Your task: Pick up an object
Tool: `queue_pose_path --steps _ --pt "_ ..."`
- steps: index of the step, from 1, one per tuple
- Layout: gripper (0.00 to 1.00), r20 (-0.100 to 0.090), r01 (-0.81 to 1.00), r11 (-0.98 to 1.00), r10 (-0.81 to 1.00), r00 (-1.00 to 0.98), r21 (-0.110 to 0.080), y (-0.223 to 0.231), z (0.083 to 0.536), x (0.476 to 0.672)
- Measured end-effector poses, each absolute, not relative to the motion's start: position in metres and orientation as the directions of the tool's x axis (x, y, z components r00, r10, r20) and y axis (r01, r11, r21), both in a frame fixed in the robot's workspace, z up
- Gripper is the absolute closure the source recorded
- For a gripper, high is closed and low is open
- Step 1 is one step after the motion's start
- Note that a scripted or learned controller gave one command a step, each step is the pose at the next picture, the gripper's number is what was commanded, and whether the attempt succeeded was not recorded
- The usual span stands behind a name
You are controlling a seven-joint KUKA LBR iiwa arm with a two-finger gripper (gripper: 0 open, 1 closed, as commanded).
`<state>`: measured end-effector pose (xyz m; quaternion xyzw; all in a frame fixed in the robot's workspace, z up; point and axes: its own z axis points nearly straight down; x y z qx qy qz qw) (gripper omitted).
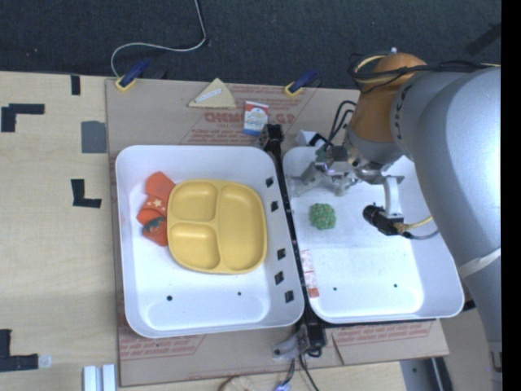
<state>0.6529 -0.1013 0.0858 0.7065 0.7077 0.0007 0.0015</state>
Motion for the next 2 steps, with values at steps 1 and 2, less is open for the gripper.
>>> queue_pose_path --steps 1,2 --pt "0.0 -0.002 1.0 0.001 1.0 -0.001 0.003 -0.0988 0.0863 0.5974" --pt "1.0 -0.003 1.0 0.001 1.0 -0.001 0.005 -0.0992 0.0961 0.5978"
